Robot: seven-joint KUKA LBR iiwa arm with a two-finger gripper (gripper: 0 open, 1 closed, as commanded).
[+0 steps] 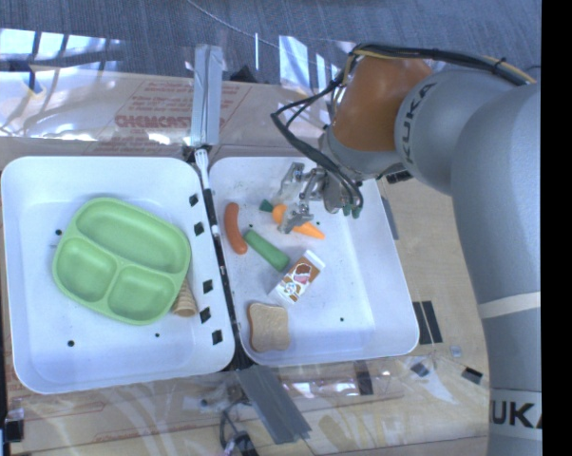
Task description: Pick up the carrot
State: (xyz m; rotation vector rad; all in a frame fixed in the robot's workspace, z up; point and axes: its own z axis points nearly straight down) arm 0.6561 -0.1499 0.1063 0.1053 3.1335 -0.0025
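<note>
Grey carpet lies behind the bench [96,112], which carries two shallow white bins side by side.

Carrot [305,224]: small, orange, lying in the upper middle of the right bin [376,297], its pointed end toward the right. A second small orange piece with a green tip [275,210] sits just to its left.

Gripper [300,200]: directly over the carrot, at the end of the grey arm [457,122] with the orange band, reaching in from the right. Whether the jaws are wide, narrow or closed on the carrot cannot be told; the metal parts blur together with it.

Other contents of the right bin: a red-orange sausage [234,228] near the left wall; a green cucumber [266,250] lying at a slant just beside it; a small carton [298,276] below the cucumber; a slice of bread [268,327] at the lower left.

Left bin [29,340]: a green divided plate [122,259] with three compartments, tilted; an ice-cream cone [185,301] touching its lower right edge.
</note>
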